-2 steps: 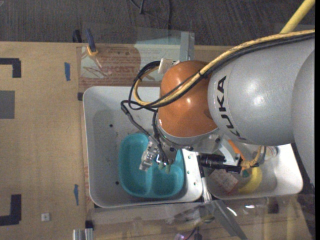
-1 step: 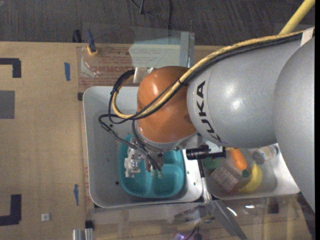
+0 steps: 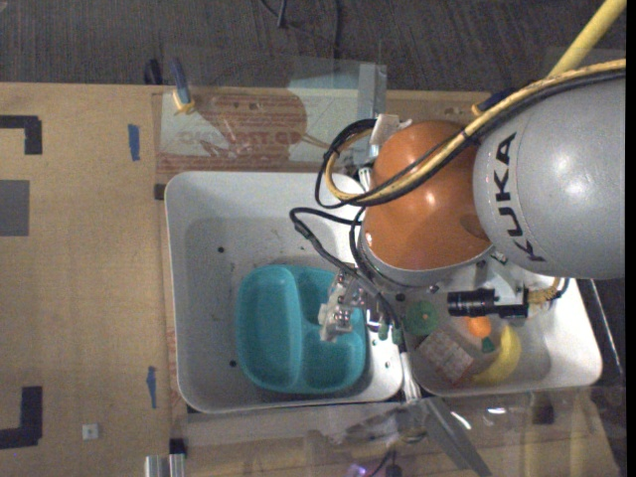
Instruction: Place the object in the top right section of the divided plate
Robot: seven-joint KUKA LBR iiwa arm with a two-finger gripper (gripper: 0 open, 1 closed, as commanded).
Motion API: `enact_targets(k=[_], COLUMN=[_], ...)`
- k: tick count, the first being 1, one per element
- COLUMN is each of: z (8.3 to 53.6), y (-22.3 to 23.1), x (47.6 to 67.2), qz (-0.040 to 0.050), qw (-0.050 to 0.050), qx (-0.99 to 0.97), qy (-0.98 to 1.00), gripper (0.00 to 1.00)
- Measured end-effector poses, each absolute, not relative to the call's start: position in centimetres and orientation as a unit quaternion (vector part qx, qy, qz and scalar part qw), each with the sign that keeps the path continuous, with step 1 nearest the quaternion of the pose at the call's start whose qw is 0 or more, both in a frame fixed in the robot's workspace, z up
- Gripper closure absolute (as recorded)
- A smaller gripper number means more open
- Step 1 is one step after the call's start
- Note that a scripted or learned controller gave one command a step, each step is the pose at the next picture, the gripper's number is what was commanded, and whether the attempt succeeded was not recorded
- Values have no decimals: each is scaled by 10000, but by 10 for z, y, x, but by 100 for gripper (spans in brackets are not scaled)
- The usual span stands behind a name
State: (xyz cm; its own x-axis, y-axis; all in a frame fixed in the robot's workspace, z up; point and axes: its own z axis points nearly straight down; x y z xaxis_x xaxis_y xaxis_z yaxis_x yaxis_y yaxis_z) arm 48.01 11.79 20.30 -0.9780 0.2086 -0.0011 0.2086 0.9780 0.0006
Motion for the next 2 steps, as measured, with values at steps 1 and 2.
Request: enact_targets(k=[1,2], z=[219,190], y=[227,226], x=[501,532], qz=[21,17], qw=[26,38], qx=[532,-449], qy=[9986,9990], gripper=[100,100])
